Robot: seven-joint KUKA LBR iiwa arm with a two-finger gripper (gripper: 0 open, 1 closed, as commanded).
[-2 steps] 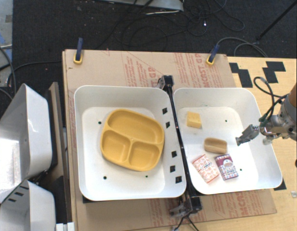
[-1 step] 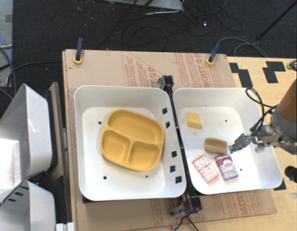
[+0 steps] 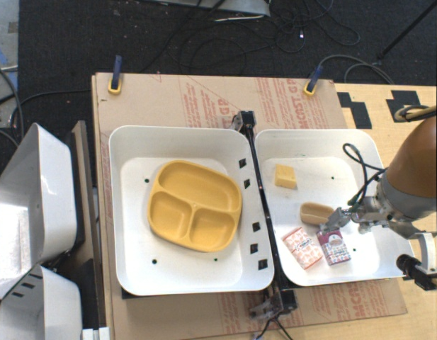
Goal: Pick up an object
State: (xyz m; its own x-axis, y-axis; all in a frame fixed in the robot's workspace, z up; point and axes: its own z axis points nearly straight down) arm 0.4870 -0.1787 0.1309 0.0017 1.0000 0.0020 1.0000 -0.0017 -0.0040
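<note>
the gripper hangs low inside the right bin, reaching in from the bin's right side on the grey arm with its orange band. whether it is parted or closed cannot be told; its tip is small and blurs into what lies under it.

taking the tan oblong block as the landmark: the block lies near the middle of the right bin, and the gripper tip sits just beside its right end, so close that touching or apart cannot be told. nothing is visibly clamped in the gripper. just below and right of the block lies a small purple-and-white carton, directly under the gripper tip. below and left of the block, touching or nearly touching the carton, lies a pink patterned packet, tilted. above and left of the block, well apart from the gripper, sits a pale yellow cube.

far left of the block, across the dividing wall, the left bin holds a yellow divided tray with three compartments, lying flat near the bin's middle.
</note>
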